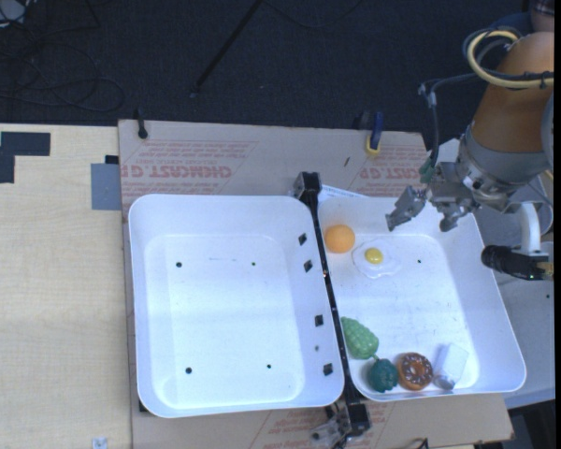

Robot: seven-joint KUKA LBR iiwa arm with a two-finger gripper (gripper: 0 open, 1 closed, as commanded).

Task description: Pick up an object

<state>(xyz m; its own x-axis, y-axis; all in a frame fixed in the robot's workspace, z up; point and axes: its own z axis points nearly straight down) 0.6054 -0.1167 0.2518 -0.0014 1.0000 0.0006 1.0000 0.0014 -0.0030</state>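
From above, the end effector point(428, 207) hangs spread and unladen over the right white plastic bin's point(491, 321) far rim. The nearest target, a flat white-and-yellow toy fried egg point(375, 258), lies just below; so thin, the fingers may skid off. Wrist cabling blurs the fingertips.

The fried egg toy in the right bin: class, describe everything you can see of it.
The fried egg toy is a flat, glossy white piece with an irregular outline and a round yellow yolk bulging near its middle; it looks like plastic. It lies flat on the floor of the right bin, toward the far end, just right of the orange ball, apart from it. Nothing touches it.
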